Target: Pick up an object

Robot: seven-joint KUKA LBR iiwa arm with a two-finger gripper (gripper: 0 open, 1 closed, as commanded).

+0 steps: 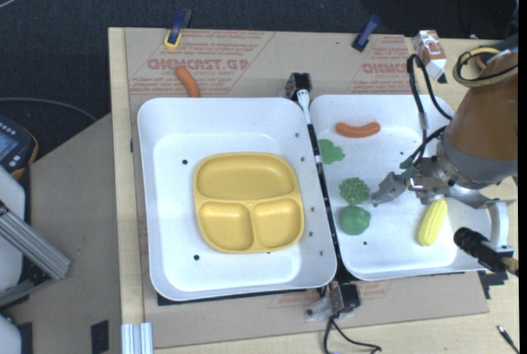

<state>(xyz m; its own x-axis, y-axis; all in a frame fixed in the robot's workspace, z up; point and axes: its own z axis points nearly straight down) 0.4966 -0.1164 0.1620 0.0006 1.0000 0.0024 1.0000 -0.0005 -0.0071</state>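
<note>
Broccoli (355, 189) lies at the left side of the right bin (387, 262), just left of the gripper (392, 189), with a green round piece (355, 220) below it and corn (432, 221) at lower right. Whether the jaws are spread or closed cannot be told. A good pick would centre over the broccoli, clear of the round piece, and descend straight.

red "chemcast gp" print, cardboard sheet (247, 56)
</note>
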